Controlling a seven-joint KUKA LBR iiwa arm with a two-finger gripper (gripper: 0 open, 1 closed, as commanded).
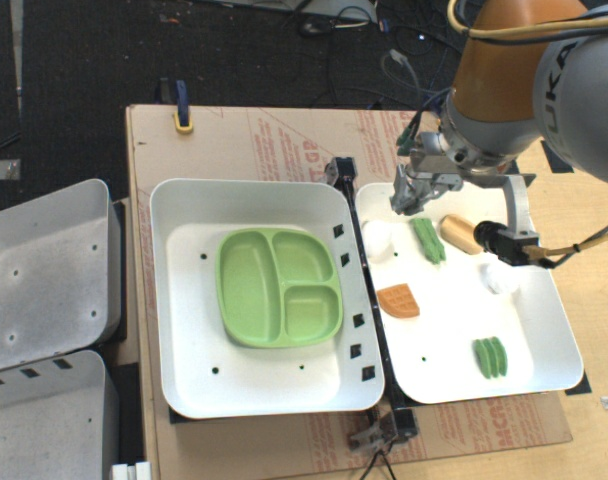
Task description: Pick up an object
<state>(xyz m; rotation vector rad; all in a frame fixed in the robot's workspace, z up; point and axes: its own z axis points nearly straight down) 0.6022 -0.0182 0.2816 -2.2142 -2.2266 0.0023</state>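
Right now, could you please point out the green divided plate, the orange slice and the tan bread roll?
green divided plate (280, 288): camera view, centre where its dividers meet.
orange slice (398, 300): camera view, middle of its top face.
tan bread roll (459, 234): camera view, middle of its crust.

A robotics lab: plywood bench (284, 138), loose cables (384, 18), 2 bins (174, 208).

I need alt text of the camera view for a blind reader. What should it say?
A grey robot arm's gripper hovers over the right white bin, near a green pod, bread roll and orange slice. The left bin holds a green divided plate.
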